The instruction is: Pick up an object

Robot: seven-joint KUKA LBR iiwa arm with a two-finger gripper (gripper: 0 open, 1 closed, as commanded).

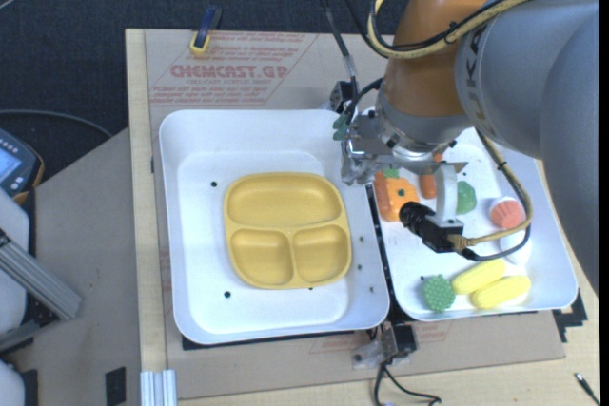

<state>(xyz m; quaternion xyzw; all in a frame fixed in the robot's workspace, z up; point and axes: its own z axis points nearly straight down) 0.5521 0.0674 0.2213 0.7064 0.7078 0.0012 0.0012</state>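
Bench (238, 81): brown board with red printed lettering at its far side, carrying two shallow white bins side by side. A blue and yellow clamp (204, 29) sits at the far left edge of the board.

Left bin (181, 204): holds one yellow divided plate (285, 228) with three compartments, one large on the far side and two smaller on the near side. The plate lies flat, near the middle of the bin.

Right bin (547, 285): holds several small toy foods. An orange piece (390, 195) lies at the bin's left side, directly under the gripper. A green piece (464, 197) lies just right of it, and a round orange-pink piece (507, 212) lies further right. Near the front edge, a green bumpy ball (438, 293) rests just left of two yellow pieces (490, 284) lying side by side and touching.

Arm (533, 62): grey with an orange band, reaching in from the right over the right bin.

Gripper (404, 190): low over the left part of the right bin, at the orange piece. Cables and housing cover it, so its state cannot be told.
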